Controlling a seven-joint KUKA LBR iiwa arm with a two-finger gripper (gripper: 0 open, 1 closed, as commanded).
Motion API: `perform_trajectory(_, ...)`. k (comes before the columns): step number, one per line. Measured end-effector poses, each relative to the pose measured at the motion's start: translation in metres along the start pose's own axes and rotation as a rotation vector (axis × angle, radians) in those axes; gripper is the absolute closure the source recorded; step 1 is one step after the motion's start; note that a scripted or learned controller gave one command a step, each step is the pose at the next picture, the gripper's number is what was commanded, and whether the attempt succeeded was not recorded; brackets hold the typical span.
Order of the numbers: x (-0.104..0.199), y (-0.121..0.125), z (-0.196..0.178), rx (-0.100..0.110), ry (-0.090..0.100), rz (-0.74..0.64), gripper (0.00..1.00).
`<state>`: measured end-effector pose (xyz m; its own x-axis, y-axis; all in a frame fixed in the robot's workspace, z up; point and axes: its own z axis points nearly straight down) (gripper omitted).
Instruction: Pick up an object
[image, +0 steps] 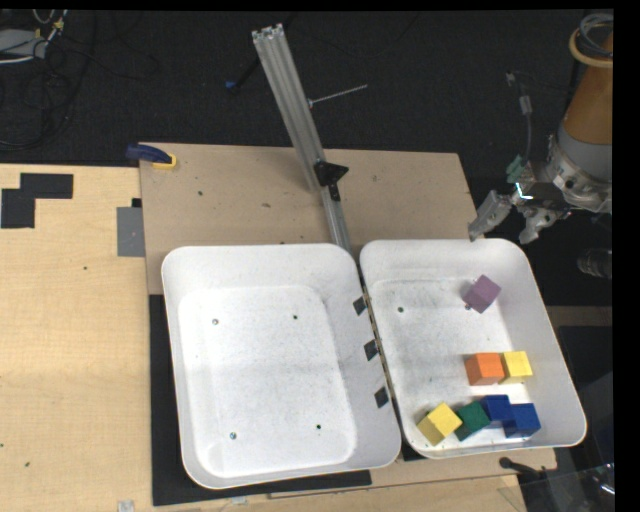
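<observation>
The right bin (400, 262) holds several blocks. A purple block (481, 293) lies near its far right side. An orange block (486, 368) and a yellow block (517, 364) sit side by side lower down. At the near edge lie another yellow block (438, 423), a green block (471, 416) and blue blocks (512, 414). My gripper (510, 219) hangs above the bin's far right corner, open, with nothing between its fingers. It is up and to the right of the purple block.
The left bin (262, 370) lies beside the right one, with black clips (371, 349) along the shared edge. A slanted aluminium rail (298, 120) rises behind the bins. A small blue and yellow item (152, 155) lies at the bench's far left corner.
</observation>
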<state>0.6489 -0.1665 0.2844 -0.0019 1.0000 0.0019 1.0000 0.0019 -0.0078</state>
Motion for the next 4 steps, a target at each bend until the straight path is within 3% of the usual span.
perform_trajectory(1,0.0,0.001,-0.003,-0.004,-0.002,-0.003,0.0)
perform_trajectory(2,-0.004,0.0,0.061,0.001,-0.001,0.002,0.0)
perform_trajectory(4,-0.003,-0.006,0.15,0.0,-0.001,0.003,0.0)
